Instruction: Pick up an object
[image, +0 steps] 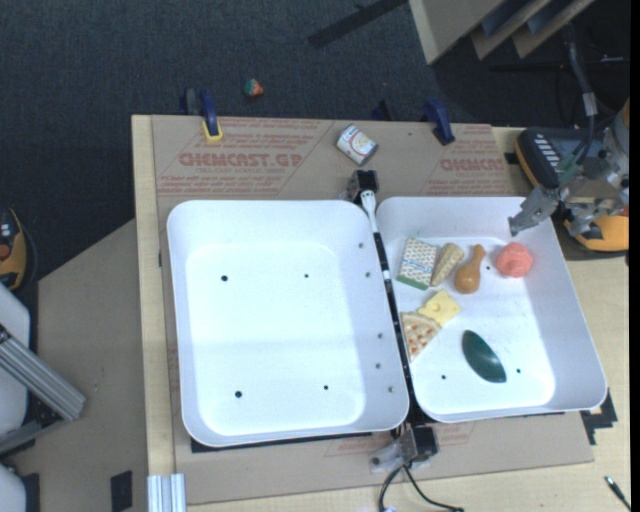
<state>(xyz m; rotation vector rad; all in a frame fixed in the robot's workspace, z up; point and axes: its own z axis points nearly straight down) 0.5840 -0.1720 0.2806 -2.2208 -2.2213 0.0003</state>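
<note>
At far right edge of right bin (570, 300) | gripper (527, 218) poised above pink lump (515, 260), likely for approach | grip state cannot be told | nothing seen held.

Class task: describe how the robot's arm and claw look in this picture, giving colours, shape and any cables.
The claw is small, grey and metallic, tapering to narrow tips above the right bin. Behind it sits a cluster of grey metal parts with thin dark cables. It is too blurred to read any markings.
</note>
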